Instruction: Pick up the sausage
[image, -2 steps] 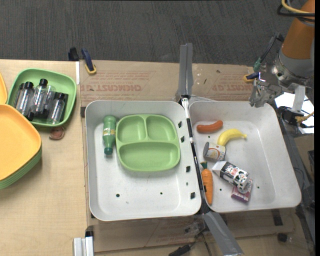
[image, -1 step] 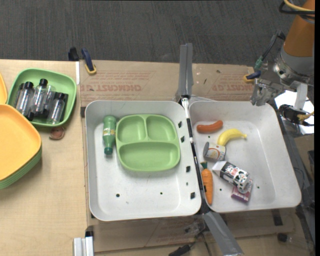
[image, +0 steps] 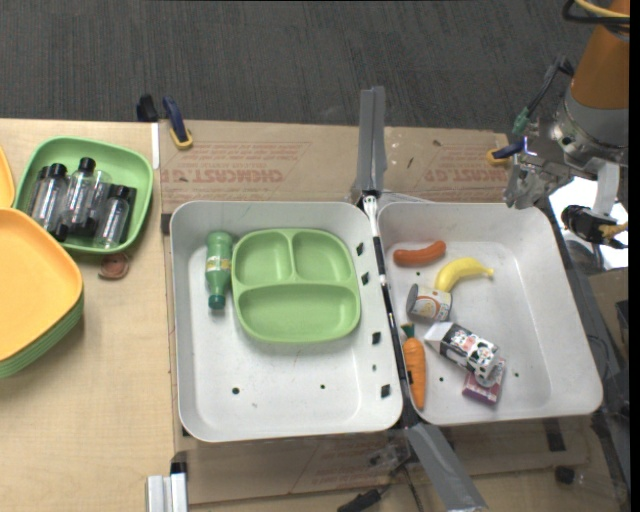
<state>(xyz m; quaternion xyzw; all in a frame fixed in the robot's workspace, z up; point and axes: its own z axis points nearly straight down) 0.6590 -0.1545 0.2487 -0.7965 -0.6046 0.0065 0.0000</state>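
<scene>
The sausage (image: 420, 253), reddish-brown and slightly curved, lies in the right bin (image: 540, 300) near its far left corner. It rests alone on the bin floor, just left of a yellow banana (image: 465, 272). My gripper (image: 524, 188) hangs at the far right corner of the right bin, over its rim, well to the right of the sausage and above it. The arm's orange band (image: 603, 60) is at the top right. Nothing is seen held.
The right bin also holds a small can (image: 430, 305), a carrot (image: 415, 372) and a printed carton (image: 467, 350). In the left bin (image: 200, 390) lie a green divided plate (image: 295, 283) and a green bottle (image: 218, 268). A green tray of bottles (image: 85, 195) and yellow plates (image: 35, 290) sit far left.
</scene>
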